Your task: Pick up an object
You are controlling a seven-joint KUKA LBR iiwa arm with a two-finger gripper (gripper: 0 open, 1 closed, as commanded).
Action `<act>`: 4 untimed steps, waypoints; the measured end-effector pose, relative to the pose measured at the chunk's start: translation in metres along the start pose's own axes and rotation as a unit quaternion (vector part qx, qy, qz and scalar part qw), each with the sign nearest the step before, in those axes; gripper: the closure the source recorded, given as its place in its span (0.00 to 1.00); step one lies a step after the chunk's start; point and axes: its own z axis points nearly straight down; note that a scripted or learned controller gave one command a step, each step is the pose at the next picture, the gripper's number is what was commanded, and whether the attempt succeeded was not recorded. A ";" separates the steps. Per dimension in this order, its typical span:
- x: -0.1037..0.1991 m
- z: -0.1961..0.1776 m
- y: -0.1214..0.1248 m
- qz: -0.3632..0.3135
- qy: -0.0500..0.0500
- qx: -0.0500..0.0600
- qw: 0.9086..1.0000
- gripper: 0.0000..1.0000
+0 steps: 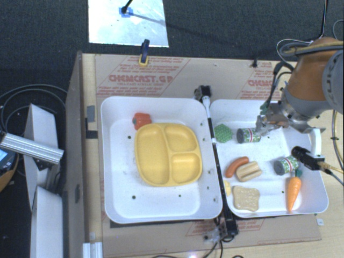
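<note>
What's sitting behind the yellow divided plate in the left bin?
A red-orange item lies against the far edge of the yellow divided plate in the left bin. Its near side is hidden by the plate's rim, so I cannot identify it. Anything under the plate is covered.

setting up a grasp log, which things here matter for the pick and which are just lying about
For the pick: gripper, beside the small can; other candidates: hot dog, carrot, bread slice.

Lying about: yellow divided plate, red pepper, cables.
</note>
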 end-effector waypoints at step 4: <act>0.023 0.057 0.009 0.002 -0.004 -0.009 1.000 1.00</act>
